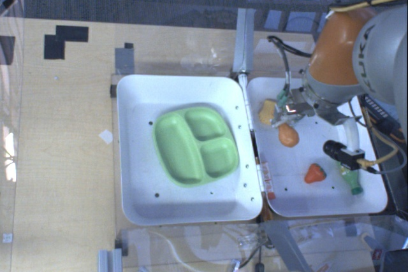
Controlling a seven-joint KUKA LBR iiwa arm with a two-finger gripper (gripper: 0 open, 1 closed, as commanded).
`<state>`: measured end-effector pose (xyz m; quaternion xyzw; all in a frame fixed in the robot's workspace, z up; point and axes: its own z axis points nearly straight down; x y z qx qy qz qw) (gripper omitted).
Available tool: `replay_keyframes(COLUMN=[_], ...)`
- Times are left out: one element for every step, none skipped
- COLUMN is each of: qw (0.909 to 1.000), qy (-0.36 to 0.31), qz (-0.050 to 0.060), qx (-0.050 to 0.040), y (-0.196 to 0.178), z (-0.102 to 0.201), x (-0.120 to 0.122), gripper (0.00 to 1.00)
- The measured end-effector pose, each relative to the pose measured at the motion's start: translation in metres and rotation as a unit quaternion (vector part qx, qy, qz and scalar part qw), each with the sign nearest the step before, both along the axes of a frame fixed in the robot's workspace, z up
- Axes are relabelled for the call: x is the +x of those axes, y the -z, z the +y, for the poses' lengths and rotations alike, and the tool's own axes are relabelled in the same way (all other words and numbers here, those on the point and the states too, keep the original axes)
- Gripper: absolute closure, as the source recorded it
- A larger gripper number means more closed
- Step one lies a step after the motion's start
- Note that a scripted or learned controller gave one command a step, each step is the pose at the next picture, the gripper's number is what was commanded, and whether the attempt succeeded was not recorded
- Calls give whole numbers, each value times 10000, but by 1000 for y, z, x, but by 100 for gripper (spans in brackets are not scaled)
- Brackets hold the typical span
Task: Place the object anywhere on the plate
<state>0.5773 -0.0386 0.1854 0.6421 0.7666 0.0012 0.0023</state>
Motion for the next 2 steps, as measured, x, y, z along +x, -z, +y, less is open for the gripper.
replay_keyframes(qw=[10000, 10000], qy=[72, 71], qz=[2, 1], qx=[10, 8], y=[0, 0], z=[81, 81], x=[22, 22], gripper=[100, 0])
